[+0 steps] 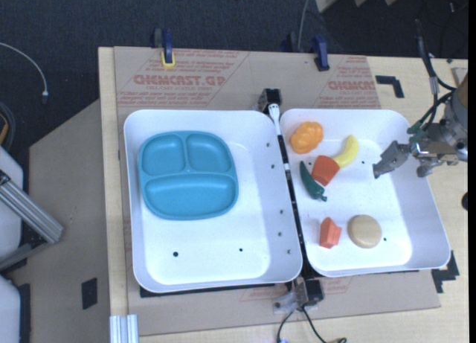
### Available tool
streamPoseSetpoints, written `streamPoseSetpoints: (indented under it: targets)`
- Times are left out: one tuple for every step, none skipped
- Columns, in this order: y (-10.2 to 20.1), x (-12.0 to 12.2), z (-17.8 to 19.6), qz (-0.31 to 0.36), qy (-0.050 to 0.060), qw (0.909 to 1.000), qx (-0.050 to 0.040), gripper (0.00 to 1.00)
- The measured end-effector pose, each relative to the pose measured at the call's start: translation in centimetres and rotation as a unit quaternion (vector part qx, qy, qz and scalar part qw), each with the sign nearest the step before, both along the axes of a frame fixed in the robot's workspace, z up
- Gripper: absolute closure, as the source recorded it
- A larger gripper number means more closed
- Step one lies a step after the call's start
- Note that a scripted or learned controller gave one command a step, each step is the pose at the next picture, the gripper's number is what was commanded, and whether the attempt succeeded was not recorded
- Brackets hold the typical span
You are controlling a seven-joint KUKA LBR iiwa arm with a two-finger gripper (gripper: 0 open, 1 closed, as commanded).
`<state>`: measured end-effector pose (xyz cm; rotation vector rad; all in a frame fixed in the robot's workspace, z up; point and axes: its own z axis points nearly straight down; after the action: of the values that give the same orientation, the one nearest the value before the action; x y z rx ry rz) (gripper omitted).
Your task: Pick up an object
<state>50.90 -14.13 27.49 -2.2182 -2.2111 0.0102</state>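
Right bin (416, 252): banana (346, 151) left of claw (405, 161), seemingly apart.

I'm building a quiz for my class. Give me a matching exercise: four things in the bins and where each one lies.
Things:
1. blue tray
2. orange fruit
3. tan bun
4. claw

Places:
A. right bin, near edge
B. left bin
C. over the right bin's right side
D. right bin, far left corner

Pairs: 1-B, 2-D, 3-A, 4-C
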Motion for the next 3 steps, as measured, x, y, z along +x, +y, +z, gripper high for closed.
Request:
streamPoseSetpoints:
  targets:
    - [0.0, 0.2, 0.6, 0.002, -0.006, 1.0000, -0.0011, 0.00]
    - [0.3, 0.6, -3.9, 0.002, -0.003, 1.0000, 0.0000, 0.00]
    - [0.3, -0.2, -9.9, 0.001, -0.002, 1.0000, 0.0002, 0.00]
